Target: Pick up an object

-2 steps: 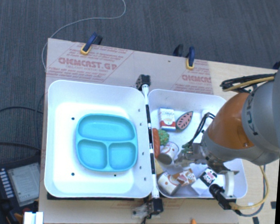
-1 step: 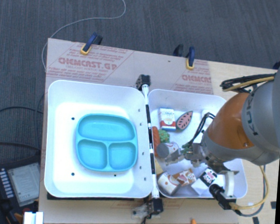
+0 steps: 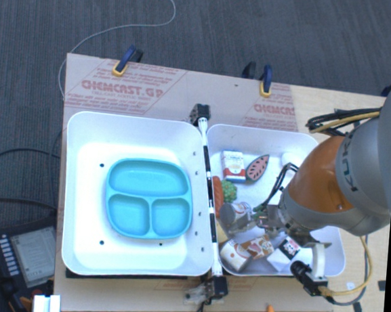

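The right bin (image 3: 279,135) holds several small toy foods. A white and red box (image 3: 233,165) and a watermelon slice (image 3: 256,167) lie at its far side. An orange carrot (image 3: 217,192) lies along the left wall beside a green broccoli piece (image 3: 229,190). A brown and white packet (image 3: 243,252) rests near the front left corner. My gripper (image 3: 239,215) is low inside this bin, just below the broccoli and above the packet. The arm's orange band (image 3: 319,183) covers the bin's right part.
The left bin (image 3: 85,176) holds a blue divided tray (image 3: 149,199). A metal bar (image 3: 207,180) separates the bins. Clamps (image 3: 265,80) hold the cardboard backing. Cables trail at the right (image 3: 347,291).
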You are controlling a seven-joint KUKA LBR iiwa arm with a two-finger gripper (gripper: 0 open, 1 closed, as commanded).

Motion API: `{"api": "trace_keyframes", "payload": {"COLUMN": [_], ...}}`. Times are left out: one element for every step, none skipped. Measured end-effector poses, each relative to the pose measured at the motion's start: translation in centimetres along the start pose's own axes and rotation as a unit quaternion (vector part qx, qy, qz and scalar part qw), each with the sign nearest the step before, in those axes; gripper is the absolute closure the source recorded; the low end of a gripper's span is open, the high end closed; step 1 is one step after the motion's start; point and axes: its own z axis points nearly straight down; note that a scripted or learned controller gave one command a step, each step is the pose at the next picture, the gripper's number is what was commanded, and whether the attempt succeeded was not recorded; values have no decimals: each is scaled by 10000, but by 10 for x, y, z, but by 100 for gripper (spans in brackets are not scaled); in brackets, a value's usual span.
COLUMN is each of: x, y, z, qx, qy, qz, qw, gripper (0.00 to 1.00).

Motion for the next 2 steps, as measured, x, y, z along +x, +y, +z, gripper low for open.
{"api": "trace_keyframes", "payload": {"x": [0,0], "y": [1,1], "z": [-11,-11], "qx": [-20,-19], "qy": [-7,-6], "qz": [3,4], "qw": [10000,10000], "gripper": [100,0]}}
